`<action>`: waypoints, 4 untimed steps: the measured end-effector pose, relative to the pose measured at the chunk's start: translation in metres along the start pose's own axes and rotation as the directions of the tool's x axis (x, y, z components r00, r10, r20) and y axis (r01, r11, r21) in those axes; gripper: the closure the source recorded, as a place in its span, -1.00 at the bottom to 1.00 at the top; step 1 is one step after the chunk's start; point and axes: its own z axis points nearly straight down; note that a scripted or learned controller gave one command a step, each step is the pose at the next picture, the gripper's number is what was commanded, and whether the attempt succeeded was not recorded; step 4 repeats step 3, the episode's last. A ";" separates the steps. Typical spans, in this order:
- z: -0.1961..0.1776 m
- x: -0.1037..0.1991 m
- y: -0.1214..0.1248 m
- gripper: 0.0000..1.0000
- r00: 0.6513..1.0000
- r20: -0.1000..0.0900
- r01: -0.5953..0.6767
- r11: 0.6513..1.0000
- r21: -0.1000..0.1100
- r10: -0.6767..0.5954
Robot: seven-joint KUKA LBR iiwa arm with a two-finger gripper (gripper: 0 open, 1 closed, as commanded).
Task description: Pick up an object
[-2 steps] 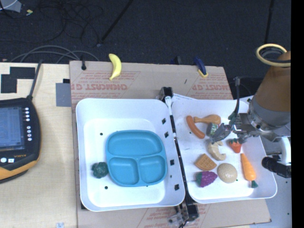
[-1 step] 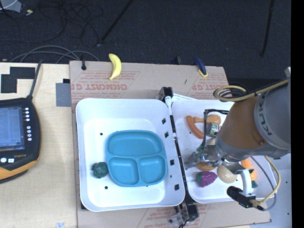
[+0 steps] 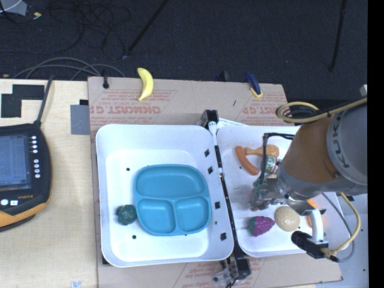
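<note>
End effector [image 3: 259,198] down in the right white bin [image 3: 240,233], grip state impossible to tell; purple grape cluster [image 3: 260,225] just at its six o'clock, beige egg [image 3: 287,218] beside.

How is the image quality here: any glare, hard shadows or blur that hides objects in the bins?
Camera view: lighting is even and soft, with no strong glare on the white bins; the blue tray and purple object read clearly; the end effector sits dark under the arm, its detail muddy; the floor beyond is underexposed.
</note>
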 end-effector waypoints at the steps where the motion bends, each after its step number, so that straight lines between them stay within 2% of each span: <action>1: -0.084 0.037 0.089 1.00 1.000 -0.003 0.016 1.000 -0.009 -0.016; 2: -0.235 0.109 0.074 1.00 1.000 -0.007 0.019 1.000 -0.010 -0.019; 3: -0.224 0.107 -0.004 1.00 1.000 -0.005 0.008 1.000 0.011 -0.008; 4: -0.224 0.107 -0.004 1.00 1.000 -0.005 0.008 1.000 0.011 -0.008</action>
